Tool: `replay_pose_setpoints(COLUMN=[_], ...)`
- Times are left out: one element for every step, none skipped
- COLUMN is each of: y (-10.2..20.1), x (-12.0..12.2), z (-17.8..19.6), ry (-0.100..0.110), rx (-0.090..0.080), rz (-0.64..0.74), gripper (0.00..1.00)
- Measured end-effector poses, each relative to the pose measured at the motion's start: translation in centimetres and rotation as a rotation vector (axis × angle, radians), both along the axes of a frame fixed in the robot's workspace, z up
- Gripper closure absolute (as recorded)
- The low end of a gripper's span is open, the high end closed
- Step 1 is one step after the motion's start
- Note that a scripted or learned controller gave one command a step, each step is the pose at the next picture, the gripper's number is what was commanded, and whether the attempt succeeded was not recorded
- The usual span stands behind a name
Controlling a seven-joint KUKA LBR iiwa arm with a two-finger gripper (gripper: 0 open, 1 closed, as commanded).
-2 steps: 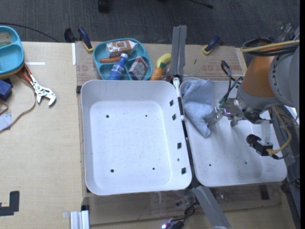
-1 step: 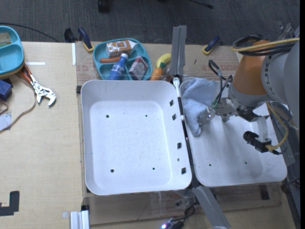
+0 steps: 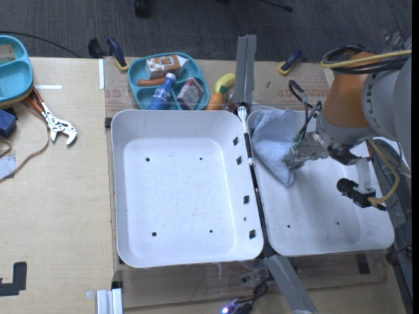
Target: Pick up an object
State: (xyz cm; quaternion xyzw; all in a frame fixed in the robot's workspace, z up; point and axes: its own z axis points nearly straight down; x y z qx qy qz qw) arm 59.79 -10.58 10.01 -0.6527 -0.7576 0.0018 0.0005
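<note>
The end effector (image 3: 302,154) is down in the right bin (image 3: 327,234), touching the right edge of a crumpled blue-grey cloth (image 3: 272,142); its state cannot be told. The cloth lies in that bin's upper left corner. The left bin (image 3: 180,188) sits alongside. Behind, a teal tray (image 3: 169,80) rests on the counter (image 3: 52,201).

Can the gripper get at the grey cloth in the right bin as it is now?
Probably yes. The gripper is already down at the right edge of the grey cloth, which lies in the right bin's far left corner with nothing on top of it. The bin wall beside it may hinder a clean grasp.
</note>
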Motion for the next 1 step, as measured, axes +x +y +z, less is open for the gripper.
replay_pose_setpoints(y=[-0.03], x=[-0.02], z=[-0.01], ry=[0.001], rx=[-0.001], rz=[-0.001], gripper=[0.0])
